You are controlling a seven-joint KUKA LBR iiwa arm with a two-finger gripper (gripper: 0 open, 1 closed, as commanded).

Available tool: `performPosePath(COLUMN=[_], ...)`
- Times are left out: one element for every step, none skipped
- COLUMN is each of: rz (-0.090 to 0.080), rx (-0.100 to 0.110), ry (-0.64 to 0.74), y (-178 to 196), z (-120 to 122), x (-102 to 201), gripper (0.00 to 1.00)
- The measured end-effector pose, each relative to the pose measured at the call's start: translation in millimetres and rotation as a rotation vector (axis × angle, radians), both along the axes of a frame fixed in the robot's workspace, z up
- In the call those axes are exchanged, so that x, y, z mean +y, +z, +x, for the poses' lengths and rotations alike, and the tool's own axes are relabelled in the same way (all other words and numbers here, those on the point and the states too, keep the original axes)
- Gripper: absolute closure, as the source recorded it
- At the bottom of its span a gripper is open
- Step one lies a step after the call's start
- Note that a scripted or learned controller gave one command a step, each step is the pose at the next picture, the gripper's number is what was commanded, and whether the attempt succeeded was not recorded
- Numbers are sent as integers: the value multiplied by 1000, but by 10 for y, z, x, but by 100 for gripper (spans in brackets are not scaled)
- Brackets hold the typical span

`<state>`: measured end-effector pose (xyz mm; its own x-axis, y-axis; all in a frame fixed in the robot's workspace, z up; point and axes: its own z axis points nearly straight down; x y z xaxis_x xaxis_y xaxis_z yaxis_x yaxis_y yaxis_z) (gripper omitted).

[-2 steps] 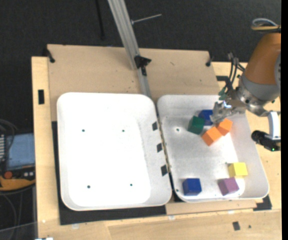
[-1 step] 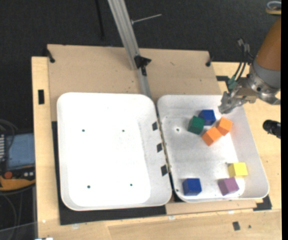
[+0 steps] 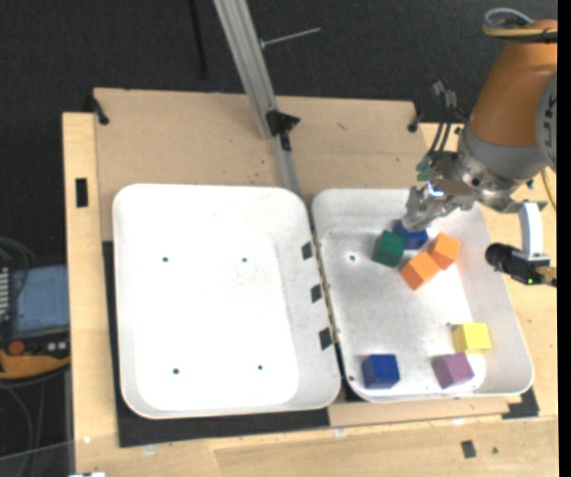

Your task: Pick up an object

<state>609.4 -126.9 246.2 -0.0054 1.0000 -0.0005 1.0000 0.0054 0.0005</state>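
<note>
Dark floor surrounds the wooden surface whose right bin holds the blocks, and the gripper hangs low over the green block at the far cluster, its opening unclear, nothing lifted, so the pick remains undone.

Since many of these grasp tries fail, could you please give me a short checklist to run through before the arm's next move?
1. Gripper over the right bin: ok.
2. Target under it, a blue block half hidden: cannot tell.
3. Room around target: not ok; green block and orange blocks crowd it.
4. Block between fingers: cannot tell.
5. Easier picks apart: ok; yellow block, purple block.
</note>
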Motion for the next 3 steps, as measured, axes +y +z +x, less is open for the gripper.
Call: performPosePath(rz=[1, 1, 2], rx=[-3, 2, 2], ry=[2, 1, 2], y=[95, -47, -153], z=[46, 101, 165], x=[513, 1017, 1585], gripper=[100, 100, 100])
